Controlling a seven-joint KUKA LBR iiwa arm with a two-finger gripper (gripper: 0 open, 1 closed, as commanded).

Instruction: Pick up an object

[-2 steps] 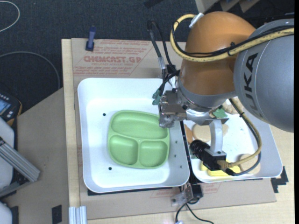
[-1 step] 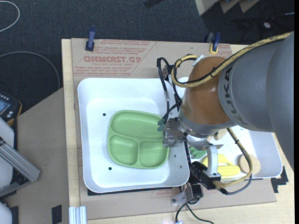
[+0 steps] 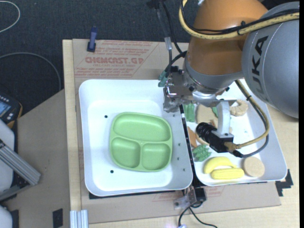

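- The gripper [image 3: 205, 109] hangs low over the right bin [image 3: 274, 152], among the toy food; I cannot tell its state.
- Step: reaching. The banana [image 3: 222, 168] lies near; next comes a centred descent.

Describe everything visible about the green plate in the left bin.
The green plate is pale, matte and plastic-looking, a rounded rectangle split into three compartments: one wide section at the back and two smaller ones in front. It lies flat and upright near the middle of the left bin, slightly rotated, with nothing in it and nothing else touching it.
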